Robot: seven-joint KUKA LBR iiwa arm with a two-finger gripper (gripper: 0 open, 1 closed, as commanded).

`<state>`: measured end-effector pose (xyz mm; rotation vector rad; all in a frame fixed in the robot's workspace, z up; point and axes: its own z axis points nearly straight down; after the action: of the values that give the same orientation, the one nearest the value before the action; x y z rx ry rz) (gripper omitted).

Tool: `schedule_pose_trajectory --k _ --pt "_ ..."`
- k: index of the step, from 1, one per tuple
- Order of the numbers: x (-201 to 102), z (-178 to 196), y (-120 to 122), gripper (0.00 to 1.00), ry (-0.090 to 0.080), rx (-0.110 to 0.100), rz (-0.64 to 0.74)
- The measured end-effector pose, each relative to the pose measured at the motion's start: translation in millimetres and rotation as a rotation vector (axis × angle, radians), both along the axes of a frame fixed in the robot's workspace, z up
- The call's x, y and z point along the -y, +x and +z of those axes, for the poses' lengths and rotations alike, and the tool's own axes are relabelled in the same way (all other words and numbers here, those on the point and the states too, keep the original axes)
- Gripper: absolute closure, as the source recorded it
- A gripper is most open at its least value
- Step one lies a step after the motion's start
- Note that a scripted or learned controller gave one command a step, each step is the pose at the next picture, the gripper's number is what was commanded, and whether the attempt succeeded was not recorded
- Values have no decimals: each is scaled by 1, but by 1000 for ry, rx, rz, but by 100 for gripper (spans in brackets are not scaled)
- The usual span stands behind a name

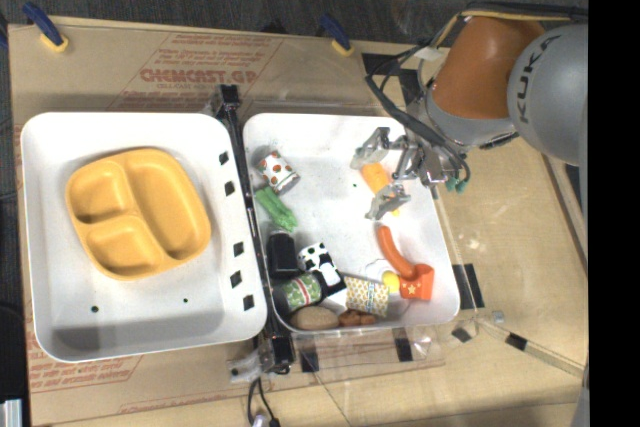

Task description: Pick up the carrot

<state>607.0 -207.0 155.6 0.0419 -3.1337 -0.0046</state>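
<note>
My gripper is low over the upper right part of the right bin, with its fingers spread apart. One fingertip points toward the bin's far side and the other toward the near side. A small orange carrot lies on the bin floor in the gap between them, and the fingers are not closed on it. The gripper body hides its right end.
A long orange-red curved piece and a red-orange block lie just below the gripper. A small can, a green vegetable and several toys crowd the bin's left and front. A yellow divided plate fills the left bin.
</note>
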Motion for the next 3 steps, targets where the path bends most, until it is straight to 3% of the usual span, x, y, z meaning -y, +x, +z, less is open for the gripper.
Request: schedule_pose_trajectory --k 1,2,3 --pt "3 -65 10 0 -3 5 -70" --pt "1 -51 14 100 -5 15 -61" --pt "0 -51 14 0 -5 14 -60"
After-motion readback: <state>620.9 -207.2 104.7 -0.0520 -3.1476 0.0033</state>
